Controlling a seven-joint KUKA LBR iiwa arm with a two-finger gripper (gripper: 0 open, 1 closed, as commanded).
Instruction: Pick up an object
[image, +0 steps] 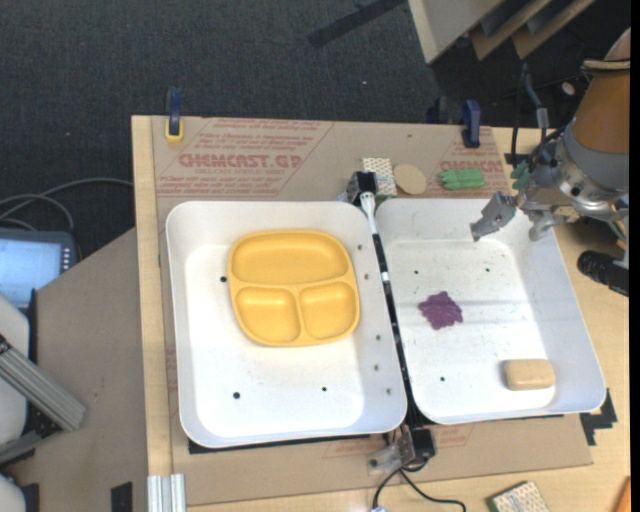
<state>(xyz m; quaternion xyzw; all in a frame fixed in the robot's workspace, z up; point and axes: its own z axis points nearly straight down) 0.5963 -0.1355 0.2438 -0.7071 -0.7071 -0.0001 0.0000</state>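
- A purple object (440, 309), small and ragged at the edges, lies flat on the floor of the right bin (560, 300), a little left of that bin's middle.
- A tan block (528, 374) with rounded corners sits in the same bin's lower right corner, well apart from the purple object.
- The claw (513, 213) hangs over the upper right part of the right bin, toward the right of the frame. Two grey fingers (490, 218) are spread apart with nothing between them, so it is released. It touches neither thing in the bin.
- Above the claw, at the frame's right edge, the arm's orange band (608, 112) shows.
- The left bin (195, 330) holds a yellow divided plate (294, 284) with one long compartment at the top and two smaller ones below; it lies in the bin's upper middle.
- Both bins rest on a brown board on the table (250, 160). The board bears red printing reading "CHEMCAST G.P" at upper left; a part of the same print shows near the upper right corner.
- Beyond the bins' top edges, on the board, lie a tan disc (410, 179) and a green object (462, 179), just beside each other.
- Blue clamps (174, 104) hold the board's far edge.
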